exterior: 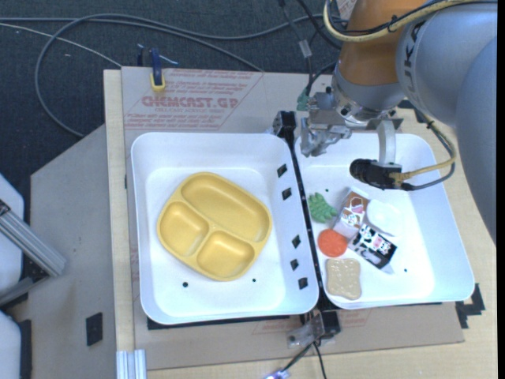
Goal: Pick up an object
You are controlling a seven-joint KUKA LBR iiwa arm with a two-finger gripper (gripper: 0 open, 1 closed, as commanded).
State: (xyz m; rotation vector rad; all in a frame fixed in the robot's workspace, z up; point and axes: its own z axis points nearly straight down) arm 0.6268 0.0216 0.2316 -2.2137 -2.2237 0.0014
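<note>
The right bin (442,275) holds a cluster of small items: a green leafy piece (320,208), a red-orange disc (332,243), a beige bread-like slice (344,279), a black-and-white carton (374,246) and a small brown-and-white piece (354,206). My gripper (318,138) hangs over the far left corner of that bin, close to the divider, well behind the items. Nothing shows between its fingers.
A yellow three-compartment plate (215,226) lies in the left bin (150,212). Black clips run along the divider (296,212) between the bins. The grey arm with its orange band (387,22) fills the upper right. Cables lie on the dark floor behind the bench.
</note>
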